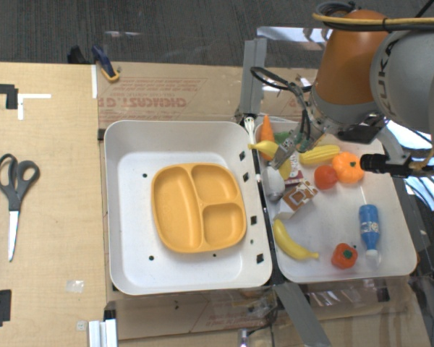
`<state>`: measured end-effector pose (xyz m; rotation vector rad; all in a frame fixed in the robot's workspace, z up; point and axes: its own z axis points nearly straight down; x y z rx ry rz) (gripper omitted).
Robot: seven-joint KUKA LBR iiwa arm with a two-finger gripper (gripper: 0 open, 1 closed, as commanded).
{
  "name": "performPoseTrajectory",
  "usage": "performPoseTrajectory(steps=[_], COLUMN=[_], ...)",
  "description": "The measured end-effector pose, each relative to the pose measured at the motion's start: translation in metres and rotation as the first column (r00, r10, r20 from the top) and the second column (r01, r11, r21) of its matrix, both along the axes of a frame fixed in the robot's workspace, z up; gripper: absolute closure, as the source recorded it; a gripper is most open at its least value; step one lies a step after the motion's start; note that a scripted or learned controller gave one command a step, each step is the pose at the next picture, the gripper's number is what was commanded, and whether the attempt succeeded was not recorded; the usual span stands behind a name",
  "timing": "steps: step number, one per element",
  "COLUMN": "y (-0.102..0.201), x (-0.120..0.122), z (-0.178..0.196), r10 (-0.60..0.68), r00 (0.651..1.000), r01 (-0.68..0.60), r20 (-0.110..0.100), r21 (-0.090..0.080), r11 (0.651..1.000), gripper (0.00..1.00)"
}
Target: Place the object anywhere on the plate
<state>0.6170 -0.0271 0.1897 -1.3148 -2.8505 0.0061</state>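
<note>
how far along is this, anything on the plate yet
Nothing looks done: the yellow plate in the left bin holds no object. In hand: the gripper is down among the toy food at the right bin's far left corner. Left: lifting one piece and setting it on the plate.

A pair of scissors (14, 186) with grey handles lies near the left edge of the light wooden bench (50, 266), blades pointing toward its front edge. A blue and yellow clip-like item (105, 63), hard to identify, sits at the bench's far edge beside a sheet of brown cardboard (170, 96).
</note>
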Motion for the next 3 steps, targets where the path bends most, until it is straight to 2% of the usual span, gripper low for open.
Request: performPoseTrajectory(steps=[1,2,3], y=[0.061,0.14,0.139], x=[-0.026,-0.072,-0.072], z=[0.0,0.007,0.007], r10=[-0.014,0.065,0.064], r00=[1.0,0.998,0.998], r01=[0.014,-0.065,-0.064], r20=[0.0,0.0,0.0], r21=[0.001,0.001,0.001], r11=[1.0,0.998,0.998], gripper=[1.0,1.0,0.0])
